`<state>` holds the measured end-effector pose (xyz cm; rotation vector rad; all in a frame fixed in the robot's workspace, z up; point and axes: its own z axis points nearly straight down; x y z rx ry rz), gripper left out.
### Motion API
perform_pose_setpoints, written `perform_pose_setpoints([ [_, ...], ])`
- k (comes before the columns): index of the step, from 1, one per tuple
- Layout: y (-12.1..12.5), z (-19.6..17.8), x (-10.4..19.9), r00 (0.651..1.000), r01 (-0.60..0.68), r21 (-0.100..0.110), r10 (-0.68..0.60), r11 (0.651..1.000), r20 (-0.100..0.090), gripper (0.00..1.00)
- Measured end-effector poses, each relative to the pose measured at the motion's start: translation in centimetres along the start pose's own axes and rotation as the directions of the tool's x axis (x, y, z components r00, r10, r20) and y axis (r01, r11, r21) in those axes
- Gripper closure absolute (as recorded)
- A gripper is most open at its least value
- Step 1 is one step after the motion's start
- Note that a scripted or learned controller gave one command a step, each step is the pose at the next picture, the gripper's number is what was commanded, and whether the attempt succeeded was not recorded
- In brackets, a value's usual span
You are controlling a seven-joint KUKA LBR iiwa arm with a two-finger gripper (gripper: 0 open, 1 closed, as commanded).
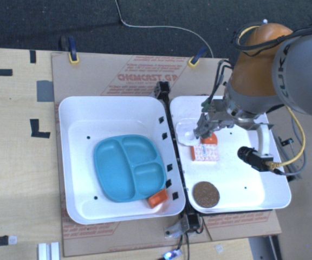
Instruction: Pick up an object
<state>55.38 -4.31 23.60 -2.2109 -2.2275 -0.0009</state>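
My gripper [203, 130] hangs low over the left part of the right bin [253, 199], directly above an orange and white packet [205, 150] and beside a clear round lid or cup [184, 134]. A brown round disc [205, 194] lies near that bin's front edge. In the left bin [75, 145] rests a blue divided plate [129, 167], with a small orange block [157, 199] at its front right corner. The gripper's body hides the fingertips.
The arm's orange band and grey wrist [259, 64] overhang the right bin's back right. A black cable fitting [253, 157] sits over the right side of that bin. A black divider [168, 140] separates the two bins.
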Motion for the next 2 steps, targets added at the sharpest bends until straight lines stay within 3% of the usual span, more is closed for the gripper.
perform_pose_setpoints([
  [1,-0.5,-0.7,5.5,1.0,0.0,-0.001,0.0,1.0,0.0,1.0],
  [2,-1.3,1.0,10.7,1.0,-0.001,0.002,0.001,1.0,0.002,1.0],
])
